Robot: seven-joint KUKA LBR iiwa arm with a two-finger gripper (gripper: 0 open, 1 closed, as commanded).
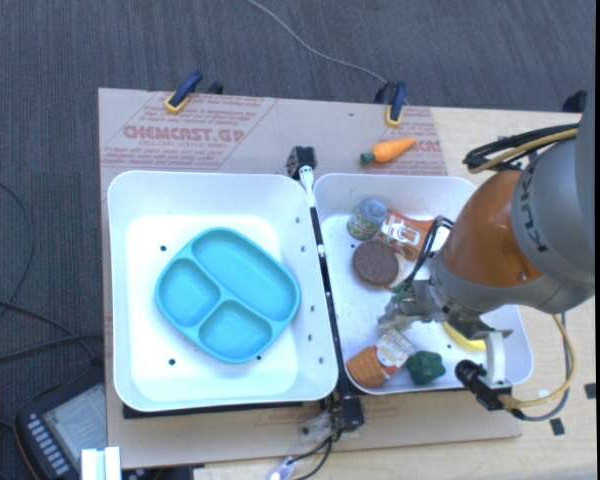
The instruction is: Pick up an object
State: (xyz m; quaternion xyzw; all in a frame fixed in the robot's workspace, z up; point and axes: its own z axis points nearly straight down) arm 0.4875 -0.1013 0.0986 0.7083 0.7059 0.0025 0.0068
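Note:
My gripper [404,310] hangs low over the middle of the right bin [332,268], with the grey and orange arm reaching in from the right. Just below it lies a small white packet [394,347]. A brown round disc [375,264] sits up and to the left of the gripper. A small jar [368,217] and an orange packet [406,231] lie at the bin's far end. Near the front edge are a tan bread-like piece [366,367] and a green lump [426,366]. A yellow piece [466,337] peeks out under the wrist.
The left bin [125,268] holds a blue divided plate [227,294]. A toy carrot [388,150] lies on the bench behind the right bin. Clamps sit at the bench's back edge, and a black bar runs between the bins.

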